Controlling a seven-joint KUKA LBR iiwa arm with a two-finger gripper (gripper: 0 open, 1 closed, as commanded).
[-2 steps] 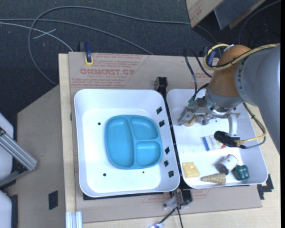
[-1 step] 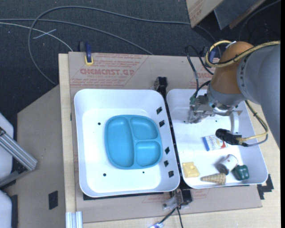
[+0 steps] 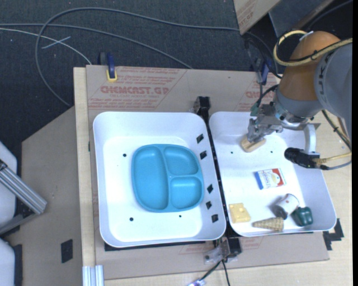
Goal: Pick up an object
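- table (image 3: 72, 145) with two white bins, blue tray (image 3: 166, 177) in left one
- tool (image 3: 257, 136) down on tan block (image 3: 253, 144) in right bin (image 3: 320, 192), grip state unclear
- block not lifted yet

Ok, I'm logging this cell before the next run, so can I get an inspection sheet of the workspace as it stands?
Surface: wooden bench bearing two white bins, left bin and right bin.
Job's things: in the right bin, a tan block, a small blue and white card, a yellow cracker-like square, a cone, a grey and white piece, a dark green piece.
Clutter: blue divided plate in the left bin.
Grippers: claw low over the tan block; contact cannot be told.
Cables: thin light cables on the dark floor; yellow loop on the arm.
Surroundings: cardboard box at top; blue clamp on the bench's far edge.
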